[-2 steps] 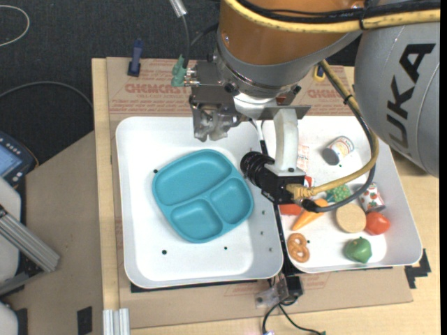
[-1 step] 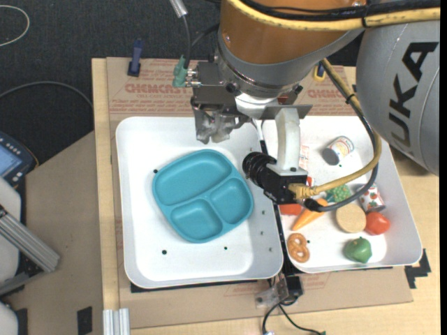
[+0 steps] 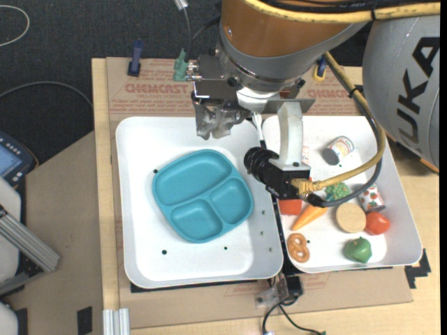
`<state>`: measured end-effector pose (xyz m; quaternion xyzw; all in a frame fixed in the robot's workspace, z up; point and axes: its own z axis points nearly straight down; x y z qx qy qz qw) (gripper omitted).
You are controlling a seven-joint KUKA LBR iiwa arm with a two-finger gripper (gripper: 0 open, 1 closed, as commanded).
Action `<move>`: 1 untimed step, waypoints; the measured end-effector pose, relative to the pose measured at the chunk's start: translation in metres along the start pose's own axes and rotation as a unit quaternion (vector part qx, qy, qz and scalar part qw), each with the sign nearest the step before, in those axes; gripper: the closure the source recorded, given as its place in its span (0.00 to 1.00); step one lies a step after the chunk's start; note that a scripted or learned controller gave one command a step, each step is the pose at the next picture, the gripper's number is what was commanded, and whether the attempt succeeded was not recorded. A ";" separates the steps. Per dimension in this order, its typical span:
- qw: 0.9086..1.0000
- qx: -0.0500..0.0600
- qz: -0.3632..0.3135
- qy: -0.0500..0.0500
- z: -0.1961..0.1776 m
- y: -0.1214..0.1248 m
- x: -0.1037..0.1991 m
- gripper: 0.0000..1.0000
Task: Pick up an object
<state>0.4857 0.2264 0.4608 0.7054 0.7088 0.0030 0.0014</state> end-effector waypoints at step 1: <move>1.000 0.008 0.005 -0.003 0.079 -0.008 -0.053 1.00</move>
